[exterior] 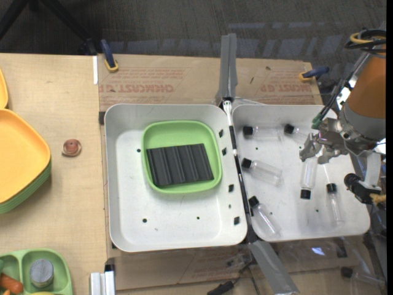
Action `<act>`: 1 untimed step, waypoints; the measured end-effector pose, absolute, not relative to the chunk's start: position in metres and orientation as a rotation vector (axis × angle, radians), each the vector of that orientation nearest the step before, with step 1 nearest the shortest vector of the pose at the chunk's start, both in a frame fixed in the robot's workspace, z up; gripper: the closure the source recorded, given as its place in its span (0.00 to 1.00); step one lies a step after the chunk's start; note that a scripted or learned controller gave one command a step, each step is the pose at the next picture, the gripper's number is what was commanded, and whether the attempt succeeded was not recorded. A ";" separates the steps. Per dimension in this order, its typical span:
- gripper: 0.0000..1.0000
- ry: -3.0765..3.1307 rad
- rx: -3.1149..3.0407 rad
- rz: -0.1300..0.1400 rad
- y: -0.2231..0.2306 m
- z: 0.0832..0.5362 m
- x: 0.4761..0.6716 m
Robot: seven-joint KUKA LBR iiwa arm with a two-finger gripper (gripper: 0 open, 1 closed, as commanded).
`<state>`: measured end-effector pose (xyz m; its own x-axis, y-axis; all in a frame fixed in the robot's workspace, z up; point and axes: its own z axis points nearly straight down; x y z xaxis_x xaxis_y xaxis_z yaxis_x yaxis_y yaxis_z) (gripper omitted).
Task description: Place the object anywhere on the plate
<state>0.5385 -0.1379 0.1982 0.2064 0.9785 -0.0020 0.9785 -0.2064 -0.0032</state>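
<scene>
Clear vial [307, 177] lying up-down — black cap nearest, green plate [182, 133] well apart

1 fixed camera sits above the bench [49, 85] and looks down on it at a slant, far enough back to take in both white bins: the left bin [123, 183] near the bench's middle and the right bin [288, 226] toward its right edge. Dark floor [184, 11] shows beyond the bench's far edge. The arm [368, 97] enters from the right.
</scene>
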 end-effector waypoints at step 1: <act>0.00 -1.978 -2.439 0.006 -0.138 0.198 0.538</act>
<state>0.5385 -0.1379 0.1982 0.2065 0.9784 -0.0020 0.9784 -0.2065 -0.0031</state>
